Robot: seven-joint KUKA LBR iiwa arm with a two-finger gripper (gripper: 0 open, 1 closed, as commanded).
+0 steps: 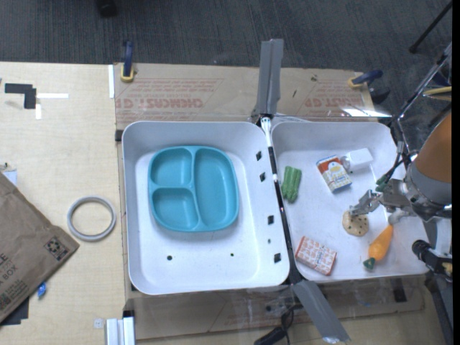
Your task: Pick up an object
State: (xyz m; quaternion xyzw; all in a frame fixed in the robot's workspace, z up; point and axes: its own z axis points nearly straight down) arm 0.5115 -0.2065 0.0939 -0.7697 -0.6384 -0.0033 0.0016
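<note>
Cardboard sheet (237, 95) under both bins (144, 264), dark carpet (215, 13) beyond. Gripper (363, 208) sits over cookie (354, 225) in right bin; fingers too blurred, cannot tell open or closed. Arm (435, 160) cut off at right.

A robot arm's gripper (364, 205) hovers just above a cookie (353, 225) in the right bin (316, 139), near a toy carrot (379, 244), a green pod (292, 183) and two small cartons. A teal divided plate (193, 189) lies in the left bin (136, 214).
</note>
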